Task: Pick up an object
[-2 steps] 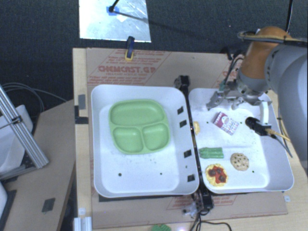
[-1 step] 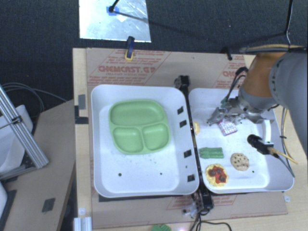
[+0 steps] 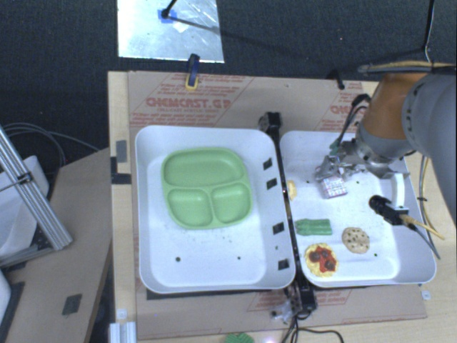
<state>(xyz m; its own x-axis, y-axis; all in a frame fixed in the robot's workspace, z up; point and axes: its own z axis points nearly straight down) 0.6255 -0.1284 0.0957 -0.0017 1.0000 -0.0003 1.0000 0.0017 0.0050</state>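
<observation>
Two white bins are seen side by side on the table; the left bin carries a green divided plate; the right bin carries a small checkered block, a green bean-like piece, a cookie and a toy pizza. The gripper is lowered just over the block; whether the fingers are wide or narrow cannot be told. The block is judged light and stiff, best taken across its short sides.

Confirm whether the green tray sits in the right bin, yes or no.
No. The green tray lies in the left bin; the right bin holds the cookie and other small items.
</observation>
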